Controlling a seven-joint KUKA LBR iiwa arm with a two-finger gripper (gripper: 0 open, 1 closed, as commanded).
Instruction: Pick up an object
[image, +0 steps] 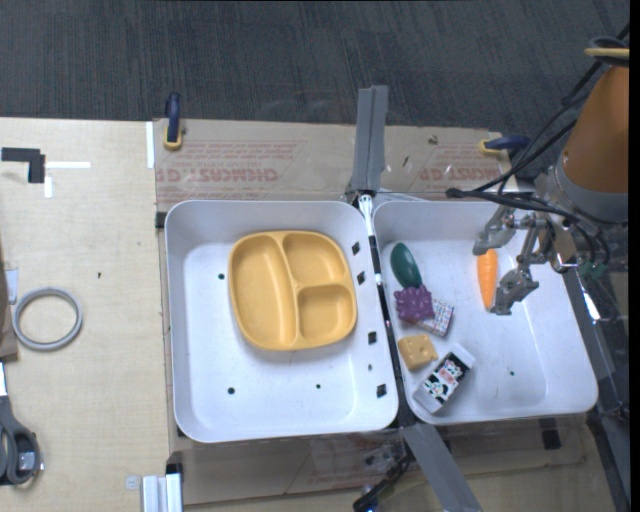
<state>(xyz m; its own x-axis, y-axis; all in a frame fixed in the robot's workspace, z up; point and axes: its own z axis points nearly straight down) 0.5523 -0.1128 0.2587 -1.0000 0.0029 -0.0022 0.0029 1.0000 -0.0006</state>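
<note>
the orange carrot (486, 279) is lying upright along the right bin's (560, 400) far-middle floor, and it is looking like the likeliest target, since the claw (507, 272) is hanging just beside it on its right. one finger (512, 290) is reaching down near the carrot's lower end and the other is sitting up by its top, so the claw is looking spread, with nothing pinched between the fingers. to do this step well, i judge the claw should be shifting a little left until the carrot is sitting squarely between the fingers, then dropping low to the bin floor before closing across the narrow width, not along the length, because the smooth tapering body could be slipping out. other things are crowding the left side of the same bin: a dark green piece (405, 265), a purple lumpy toy (413, 302), a small patterned box (437, 319) touching it, a tan block (417, 350) and a black-and-white carton (442, 381). they are lying apart from the carrot, so they are not blocking the grasp. the left bin (200, 390) is holding a yellow divided plate (292, 290). out on the bench (80, 420) a tape ring (45, 317) is lying well away.
</note>
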